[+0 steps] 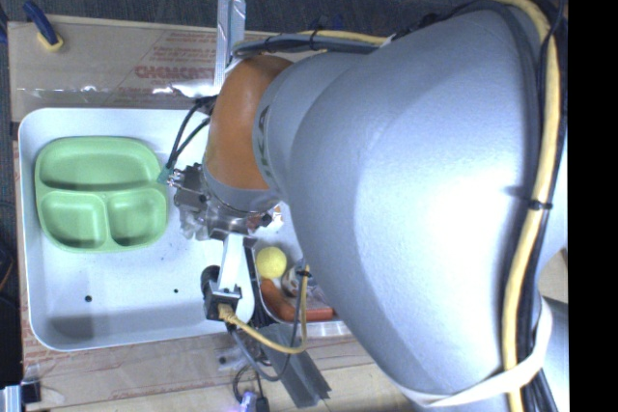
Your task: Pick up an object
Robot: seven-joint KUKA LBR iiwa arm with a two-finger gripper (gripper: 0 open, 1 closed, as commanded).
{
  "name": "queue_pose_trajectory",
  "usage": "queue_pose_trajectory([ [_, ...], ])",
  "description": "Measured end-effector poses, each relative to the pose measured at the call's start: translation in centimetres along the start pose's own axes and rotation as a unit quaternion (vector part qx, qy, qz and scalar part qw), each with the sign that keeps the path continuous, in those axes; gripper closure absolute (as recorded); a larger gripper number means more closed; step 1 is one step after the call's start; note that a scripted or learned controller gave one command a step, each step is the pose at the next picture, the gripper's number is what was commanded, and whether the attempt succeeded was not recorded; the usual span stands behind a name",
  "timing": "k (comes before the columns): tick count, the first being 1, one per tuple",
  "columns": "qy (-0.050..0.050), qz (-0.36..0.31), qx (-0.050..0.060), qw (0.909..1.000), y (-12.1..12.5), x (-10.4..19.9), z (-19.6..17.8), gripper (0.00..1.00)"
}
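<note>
Arm [406,198], grey with an orange band, reaching over a white bin [106,318]. The hand [214,225] hangs near the bin's right edge (grip state cannot be told). A green divided tray [99,191] lies in the bin's left part. A yellow ball [272,261] and an orange object [280,302] lie at the right edge, below the hand.
</note>
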State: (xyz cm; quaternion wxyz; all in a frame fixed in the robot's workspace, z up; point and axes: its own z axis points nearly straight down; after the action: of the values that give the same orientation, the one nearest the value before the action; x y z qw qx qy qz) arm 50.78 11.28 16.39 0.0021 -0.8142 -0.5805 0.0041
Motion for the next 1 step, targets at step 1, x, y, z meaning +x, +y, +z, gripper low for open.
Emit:
queue_pose_trajectory([
  [1, 0.0, 0.01, -0.001, 0.9999, 2.86, -3.49, -4.87, 1.0],
])
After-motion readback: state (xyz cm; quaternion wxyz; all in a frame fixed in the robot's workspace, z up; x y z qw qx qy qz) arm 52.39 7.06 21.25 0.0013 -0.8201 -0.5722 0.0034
